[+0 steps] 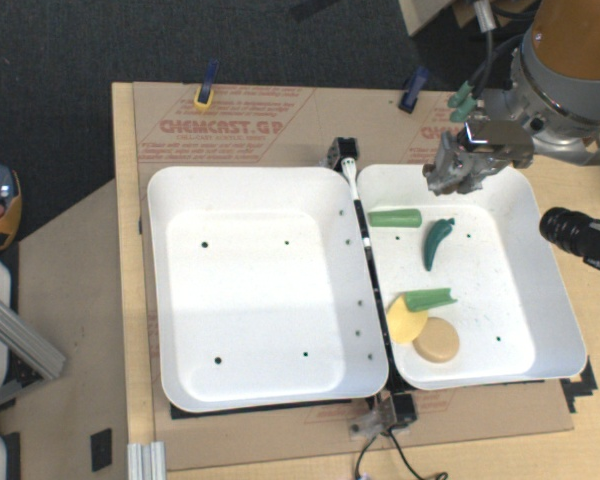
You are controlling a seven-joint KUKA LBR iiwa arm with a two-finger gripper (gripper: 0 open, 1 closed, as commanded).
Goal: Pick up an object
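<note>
Nearest to the camera, a small black clamp [397, 409] with a trailing cable sits at the front edge of the brown board [250, 118], right where the two white bins meet. The left bin [170, 298] shows a bare floor with a few dark dots. The right bin [555, 338] holds all the objects. Closest in it lies a round tan disc [439, 340], touching a yellow piece [404, 323] just to its left. A short green block [428, 298] rests right behind those two, lying across, its near edge against the yellow piece. Farther back, a dark green pepper shape [436, 241] lies slanted, apart from the rest. Behind it, near the inner wall, a light green cylinder [395, 218] lies on its side, pointing across the bin.

Beyond that, the gripper [450, 183] hangs over the far edge of the right bin, above and a little right of the cylinder, with nothing seen in its grasp; from this angle I cannot tell whether it is spread or closed. The grey arm [565, 88] with its orange band [580, 18] rises toward the upper right corner. A black cylinder-shaped device [580, 236] pokes in from the right side beside the bin. At the far edge of the board sit a yellow and blue clip [206, 88] and a blue clip [414, 88].
</note>
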